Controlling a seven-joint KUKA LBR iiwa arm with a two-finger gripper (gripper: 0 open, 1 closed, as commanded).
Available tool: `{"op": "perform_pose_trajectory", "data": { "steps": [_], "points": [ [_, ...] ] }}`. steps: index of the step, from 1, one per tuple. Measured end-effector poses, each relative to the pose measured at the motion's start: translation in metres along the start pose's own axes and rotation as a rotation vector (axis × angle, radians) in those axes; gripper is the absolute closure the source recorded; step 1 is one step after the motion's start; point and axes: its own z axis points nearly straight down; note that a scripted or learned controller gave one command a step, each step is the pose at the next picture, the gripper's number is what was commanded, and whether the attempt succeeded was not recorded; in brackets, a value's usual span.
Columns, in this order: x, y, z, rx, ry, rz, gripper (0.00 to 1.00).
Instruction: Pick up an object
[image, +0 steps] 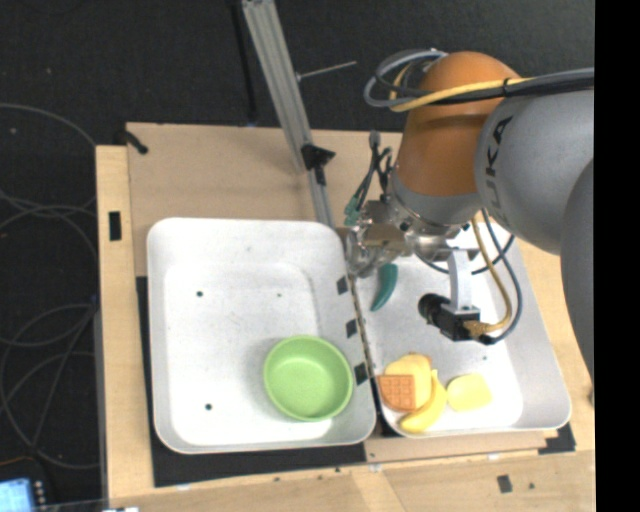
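Camera view from above shows a teal, curved object (385, 287) hanging just under the hand (372, 262) at the upper left corner of the right bin (535, 385), close to the divider between the two bins. Its upper end sits up among the metal parts of the hand, and its lower tip points down toward the bin floor; whether it is truly pinched or merely lies beneath the hand cannot be told, and the fingers themselves are too cluttered by cables and brackets to judge their spread.

Lower in the same bin, near the front left corner, lie an orange waffle-patterned piece (398, 389), a yellow banana (428, 410) curving beneath it, and a pale yellow rounded item (468, 393) just to their right. A black fitting with a brass cable end (450, 318) hangs from the arm over the bin's middle.

The left bin (200, 270) holds a green bowl (307, 377) upright near its front right corner.

The arm (540, 170), grey with its orange band (450, 120), comes in from the right. Both bins rest on a tan surface (200, 160), with a slanted metal post (285, 90) behind.
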Motion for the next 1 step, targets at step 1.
{"op": "perform_pose_trajectory", "data": {
  "steps": [1],
  "points": [
    [0.0522,-0.0125,0.0095,0.0,-0.001,-0.003,1.0]
  ]
}}
